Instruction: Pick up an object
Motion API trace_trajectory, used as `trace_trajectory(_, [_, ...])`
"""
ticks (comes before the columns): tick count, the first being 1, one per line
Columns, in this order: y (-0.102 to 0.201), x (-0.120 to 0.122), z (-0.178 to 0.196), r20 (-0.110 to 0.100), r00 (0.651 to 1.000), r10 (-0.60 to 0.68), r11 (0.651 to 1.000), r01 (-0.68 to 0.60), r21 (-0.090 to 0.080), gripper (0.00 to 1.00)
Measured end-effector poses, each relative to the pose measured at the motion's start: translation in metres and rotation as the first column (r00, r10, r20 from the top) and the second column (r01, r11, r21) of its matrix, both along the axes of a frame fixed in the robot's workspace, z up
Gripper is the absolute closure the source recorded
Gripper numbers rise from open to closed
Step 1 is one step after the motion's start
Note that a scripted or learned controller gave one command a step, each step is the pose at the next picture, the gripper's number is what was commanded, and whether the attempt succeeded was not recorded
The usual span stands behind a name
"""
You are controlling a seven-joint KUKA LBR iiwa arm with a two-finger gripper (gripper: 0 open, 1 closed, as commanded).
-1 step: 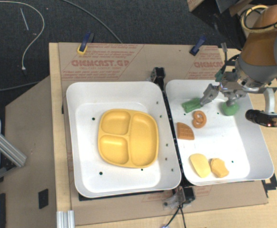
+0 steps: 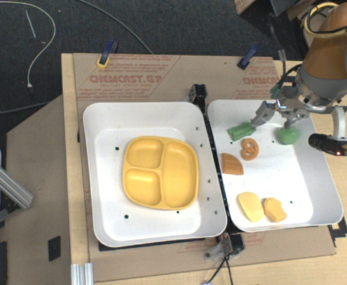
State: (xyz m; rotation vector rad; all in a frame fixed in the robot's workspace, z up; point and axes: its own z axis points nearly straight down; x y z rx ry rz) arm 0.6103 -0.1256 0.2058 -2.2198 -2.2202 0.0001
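Observation:
The right bin (image 2: pixel 316 183) holds several toy food pieces. A flat green piece (image 2: pixel 240 131) lies near its far left corner. A round green piece (image 2: pixel 288 136) rests to the right of it. A brown ring-shaped piece (image 2: pixel 249 149) and an orange wedge (image 2: pixel 232 164) lie closer to the front. Two yellow pieces (image 2: pixel 251 206) (image 2: pixel 274 210) sit near the front rim. My gripper (image 2: pixel 277 120) hangs over the far part of this bin, open. One finger (image 2: pixel 261 114) is just above the flat green piece and the other is over the round green one. Nothing is between the fingers.
The left bin (image 2: pixel 102 159) holds a yellow divided plate (image 2: pixel 160 172). A black clip (image 2: pixel 197 94) sits at the far end of the seam between the bins. Blue clamps (image 2: pixel 107 53) (image 2: pixel 248 57) hold the cardboard at the back.

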Motion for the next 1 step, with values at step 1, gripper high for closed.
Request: trace_trajectory(1, [-0.0015, -0.0017, -0.0424, -0.005, 1.0, 0.0, 1.0, 0.0, 0.001, 0.0])
